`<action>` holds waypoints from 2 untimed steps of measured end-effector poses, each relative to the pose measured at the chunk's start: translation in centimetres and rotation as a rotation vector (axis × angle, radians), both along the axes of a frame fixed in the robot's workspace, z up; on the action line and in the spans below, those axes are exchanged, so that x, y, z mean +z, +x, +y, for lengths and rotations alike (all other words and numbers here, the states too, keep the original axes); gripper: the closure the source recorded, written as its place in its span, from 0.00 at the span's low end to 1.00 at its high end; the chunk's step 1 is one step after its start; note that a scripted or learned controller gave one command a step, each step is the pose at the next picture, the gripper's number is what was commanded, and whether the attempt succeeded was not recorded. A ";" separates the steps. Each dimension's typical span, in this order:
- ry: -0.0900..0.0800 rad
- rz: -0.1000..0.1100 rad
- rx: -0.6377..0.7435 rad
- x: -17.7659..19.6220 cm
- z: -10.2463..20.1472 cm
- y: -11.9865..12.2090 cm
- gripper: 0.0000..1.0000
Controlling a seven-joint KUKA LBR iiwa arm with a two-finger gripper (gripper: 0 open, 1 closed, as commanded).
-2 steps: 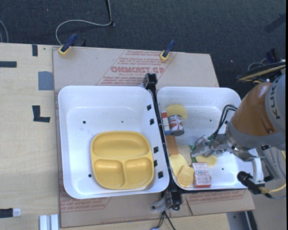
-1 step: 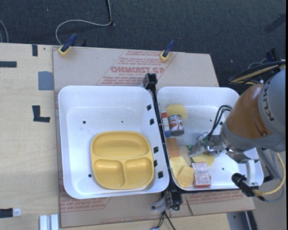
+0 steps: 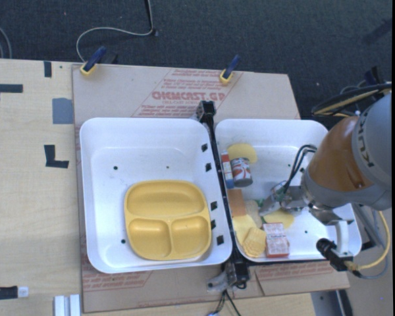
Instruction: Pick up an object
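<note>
Two white bins sit side by side on a brown board. The left bin (image 3: 99,176) holds one yellow tray (image 3: 168,219) with three compartments, lying flat. The right bin (image 3: 276,130) holds several small things: one can (image 3: 240,172) with a red and white label beside the divider, one yellow round piece (image 3: 243,153) just behind it, one yellow block (image 3: 253,241) near the front wall, and one pink and white packet (image 3: 276,239) beside that block. One arm (image 3: 345,166) reaches in from the right. Its gripper (image 3: 276,199) hangs low over the right bin's middle, between can and packet; whether it is spread or pressed together cannot be told.
</note>
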State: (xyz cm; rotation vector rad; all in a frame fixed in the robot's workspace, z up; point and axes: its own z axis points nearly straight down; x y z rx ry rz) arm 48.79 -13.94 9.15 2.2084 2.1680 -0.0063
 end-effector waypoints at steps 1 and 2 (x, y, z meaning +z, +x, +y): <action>-0.001 0.000 -0.002 0.9 -0.1 0.0 1.00; 0.038 0.024 0.030 9.7 9.8 2.9 1.00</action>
